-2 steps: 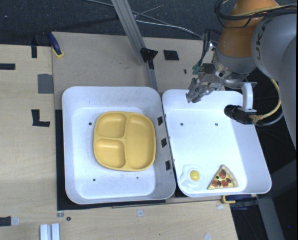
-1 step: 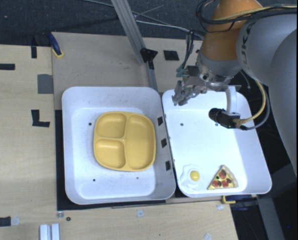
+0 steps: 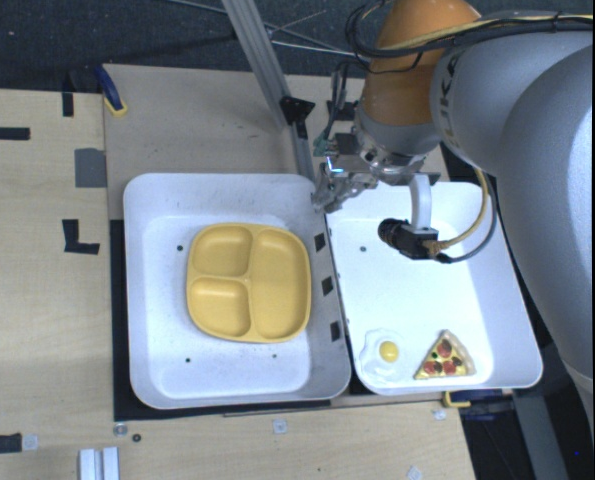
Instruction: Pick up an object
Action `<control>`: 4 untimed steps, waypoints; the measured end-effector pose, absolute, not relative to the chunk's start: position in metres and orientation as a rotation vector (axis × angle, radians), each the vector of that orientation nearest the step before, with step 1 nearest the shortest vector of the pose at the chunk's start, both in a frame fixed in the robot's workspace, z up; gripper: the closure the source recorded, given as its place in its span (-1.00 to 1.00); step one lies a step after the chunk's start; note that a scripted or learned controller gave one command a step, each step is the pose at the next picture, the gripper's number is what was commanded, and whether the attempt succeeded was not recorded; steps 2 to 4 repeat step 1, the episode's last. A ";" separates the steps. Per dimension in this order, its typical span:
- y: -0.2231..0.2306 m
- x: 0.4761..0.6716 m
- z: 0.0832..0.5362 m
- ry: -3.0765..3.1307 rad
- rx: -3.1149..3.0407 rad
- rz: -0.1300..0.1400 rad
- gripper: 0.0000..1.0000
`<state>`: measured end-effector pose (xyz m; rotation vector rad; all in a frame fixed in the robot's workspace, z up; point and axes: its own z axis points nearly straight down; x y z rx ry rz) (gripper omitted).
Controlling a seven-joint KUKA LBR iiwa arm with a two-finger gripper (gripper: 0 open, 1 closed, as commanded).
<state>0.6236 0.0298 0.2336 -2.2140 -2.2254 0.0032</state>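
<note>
Lying flat at the six o'clock end of the right bin [image 3: 497,298], the pizza slice [image 3: 445,358], a tan wedge with red toppings, points its tip toward twelve o'clock, just beside the fried egg [image 3: 385,353], while the gripper [image 3: 339,183] hangs at the bin's eleven o'clock corner

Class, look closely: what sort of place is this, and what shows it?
Probably a robotics lab bench: a robot arm over two white bins, holding toy food, a fried egg and pizza slice.
</note>
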 end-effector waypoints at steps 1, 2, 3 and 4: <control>0.089 0.623 0.234 -2.228 -2.213 0.001 1.00; 0.089 0.623 0.234 -2.228 -2.213 0.001 1.00; 0.089 0.623 0.234 -2.228 -2.213 0.001 1.00; 0.089 0.623 0.234 -2.228 -2.213 0.001 1.00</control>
